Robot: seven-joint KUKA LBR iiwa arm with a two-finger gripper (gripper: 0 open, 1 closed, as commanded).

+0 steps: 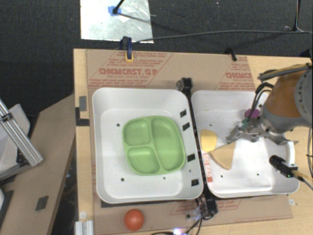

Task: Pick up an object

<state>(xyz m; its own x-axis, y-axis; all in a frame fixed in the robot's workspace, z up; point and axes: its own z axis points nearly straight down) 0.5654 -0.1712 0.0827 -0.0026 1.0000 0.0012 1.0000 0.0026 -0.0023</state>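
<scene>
- Arm reaches in from the right over the right bin. I read the pincer as low over the bin floor, tips aimed toward the bin's left side.
- Pincer state: can't tell. Linkage too small and cluttered to judge the gap; I see nothing clearly between the tips.
- Candidate objs: tan wedge and yellow block, touching or nearly so, left part of right bin. Pincer tip sits just beside the wedge's upper edge.
- Purple piece shows near the wrist; can't say if it's an obj or part of the rig.
- Left bin holds a green divided tray. Orange ball rests on the table in front of the bins.
- Risks, my judgement: wedge lies flat w/ sloped faces, so tips may slide off or shove it into the block; two objs close together could jam between the tips; low approach may scrape the bin floor.
</scene>
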